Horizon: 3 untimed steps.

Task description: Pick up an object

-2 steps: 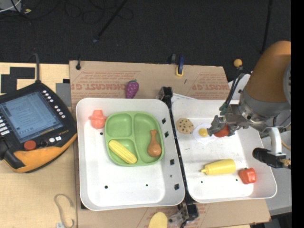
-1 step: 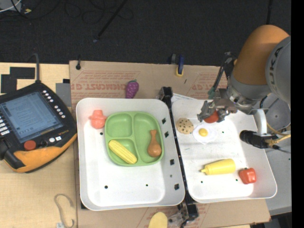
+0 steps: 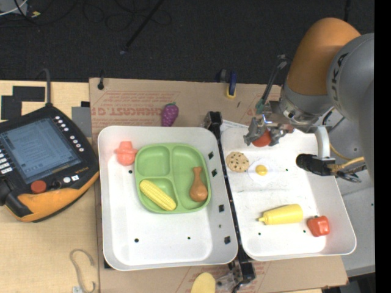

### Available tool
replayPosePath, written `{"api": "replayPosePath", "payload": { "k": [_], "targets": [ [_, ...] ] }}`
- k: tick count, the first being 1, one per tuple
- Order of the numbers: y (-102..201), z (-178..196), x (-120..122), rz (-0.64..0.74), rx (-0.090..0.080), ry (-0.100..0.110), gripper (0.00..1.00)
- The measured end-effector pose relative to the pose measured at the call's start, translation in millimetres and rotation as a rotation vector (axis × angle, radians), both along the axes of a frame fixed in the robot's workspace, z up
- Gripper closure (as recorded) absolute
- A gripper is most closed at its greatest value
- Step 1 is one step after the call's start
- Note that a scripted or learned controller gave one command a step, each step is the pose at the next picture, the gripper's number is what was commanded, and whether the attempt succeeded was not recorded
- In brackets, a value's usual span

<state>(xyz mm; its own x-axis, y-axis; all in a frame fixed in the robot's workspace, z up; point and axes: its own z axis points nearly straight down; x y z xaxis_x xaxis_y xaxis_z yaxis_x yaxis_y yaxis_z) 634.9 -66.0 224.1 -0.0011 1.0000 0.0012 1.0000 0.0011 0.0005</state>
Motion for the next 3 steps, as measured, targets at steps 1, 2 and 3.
{"api": "replayPosePath", "payload": {
  "k": [1,2,3],
  "targets": [
    [8.4,-3.4,0.8,-0.003,-0.001,0.003,1.0],
    [6.7,13.6,5.4,0.004,-0.001,0.001,1.0],
    [2.3,12.3,9.5,0.002,-0.002,0.001,1.0]
  ]
}}
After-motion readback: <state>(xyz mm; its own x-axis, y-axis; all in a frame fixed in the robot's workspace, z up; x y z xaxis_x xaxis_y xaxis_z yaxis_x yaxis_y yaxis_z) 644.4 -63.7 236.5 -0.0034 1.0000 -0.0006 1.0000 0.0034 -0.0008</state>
